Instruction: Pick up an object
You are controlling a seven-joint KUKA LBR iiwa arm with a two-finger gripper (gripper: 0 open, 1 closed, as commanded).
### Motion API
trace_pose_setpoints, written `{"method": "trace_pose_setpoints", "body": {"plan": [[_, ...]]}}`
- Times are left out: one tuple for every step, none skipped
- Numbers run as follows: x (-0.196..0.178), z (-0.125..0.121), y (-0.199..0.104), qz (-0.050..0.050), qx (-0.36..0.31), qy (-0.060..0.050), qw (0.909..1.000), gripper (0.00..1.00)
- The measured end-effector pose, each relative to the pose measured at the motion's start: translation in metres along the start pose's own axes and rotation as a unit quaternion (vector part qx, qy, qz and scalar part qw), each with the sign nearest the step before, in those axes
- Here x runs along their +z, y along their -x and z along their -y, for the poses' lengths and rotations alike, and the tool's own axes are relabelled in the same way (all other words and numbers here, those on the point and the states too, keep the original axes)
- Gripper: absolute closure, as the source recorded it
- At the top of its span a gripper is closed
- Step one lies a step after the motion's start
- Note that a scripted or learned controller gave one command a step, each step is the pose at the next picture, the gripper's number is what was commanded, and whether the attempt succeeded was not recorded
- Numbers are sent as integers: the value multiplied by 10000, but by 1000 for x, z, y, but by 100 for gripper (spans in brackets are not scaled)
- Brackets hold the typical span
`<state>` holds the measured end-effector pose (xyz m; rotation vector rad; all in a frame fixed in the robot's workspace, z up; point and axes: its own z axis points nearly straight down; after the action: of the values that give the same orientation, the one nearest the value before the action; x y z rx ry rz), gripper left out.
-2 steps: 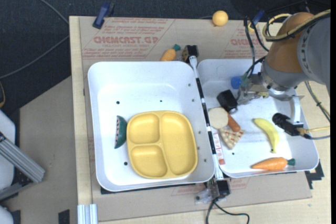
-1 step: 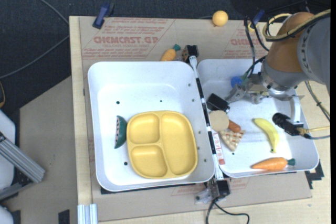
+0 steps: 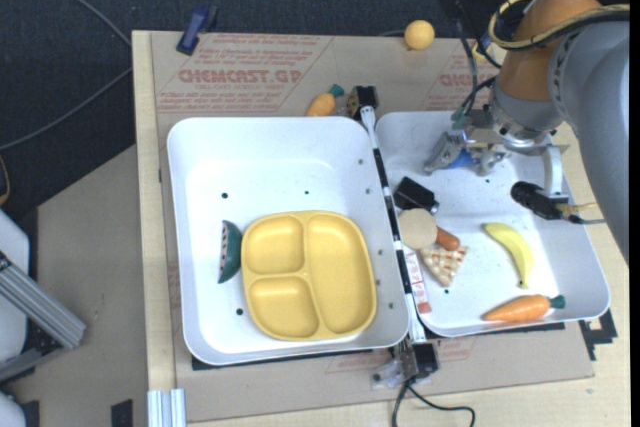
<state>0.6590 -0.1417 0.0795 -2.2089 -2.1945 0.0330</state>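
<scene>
The hand [image 3: 468,155] hangs low over the far end of the right bin [image 3: 580,260], fingers spread wide with nothing between them. Nearer in that bin lie a banana [image 3: 512,250], a carrot [image 3: 520,308], a black block [image 3: 414,193] and a waffle wedge [image 3: 444,262]. The left bin [image 3: 200,165] holds a yellow tray [image 3: 305,273] on the tabletop [image 3: 250,75].
</scene>
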Motion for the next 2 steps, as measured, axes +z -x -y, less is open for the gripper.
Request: {"method": "trace_pose_setpoints", "body": {"plan": [[-9,2,1,9,-13,-32,10000,100],[-9,1,0,5,-14,-24,10000,0]]}}
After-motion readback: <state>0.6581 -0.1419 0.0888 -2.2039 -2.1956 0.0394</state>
